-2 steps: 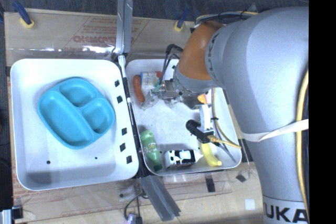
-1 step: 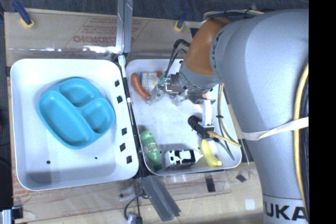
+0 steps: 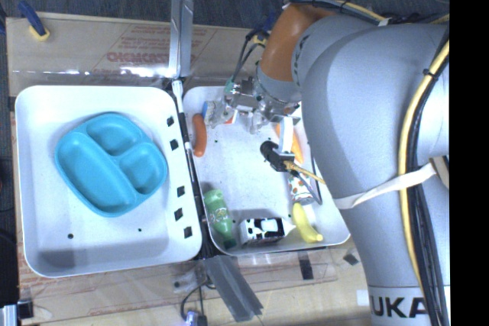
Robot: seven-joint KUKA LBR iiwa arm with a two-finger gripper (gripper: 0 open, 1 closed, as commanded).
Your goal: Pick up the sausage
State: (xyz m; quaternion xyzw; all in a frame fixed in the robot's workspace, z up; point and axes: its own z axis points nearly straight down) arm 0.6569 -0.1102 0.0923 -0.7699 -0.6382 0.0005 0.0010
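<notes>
Two shallow white bins stood side by side on the bench. The left bin [image 3: 30, 187] held a blue divided plate [image 3: 111, 162], set towards its upper half. The right bin [image 3: 244, 179] held the remaining items.

The sausage [image 3: 199, 133], reddish-orange, lay on the floor of the right bin, lengthwise against its left wall and near the upper left corner. It rested on the bin floor, not lifted.

The arm [image 3: 367, 111] reached in from the right and covered much of the right bin's far side. The gripper [image 3: 222, 112] was positioned over the upper left part of the right bin, just beside the sausage, to its upper right. Whether the gripper was released or clenched could not be determined from this angle.

Along the near edge of the right bin the following were noted: a green bottle-like item [image 3: 218, 211] in the lower left corner; a black-and-white patterned carton [image 3: 263, 229] just beside it; a yellow banana [image 3: 306, 224] at the lower right. An orange item [image 3: 296, 143], partly hidden by the arm, lay near the right wall; its kind could not be confirmed.

A blue clamp [image 3: 34, 19] sat on the cardboard [image 3: 99, 42] beyond the left bin.
</notes>
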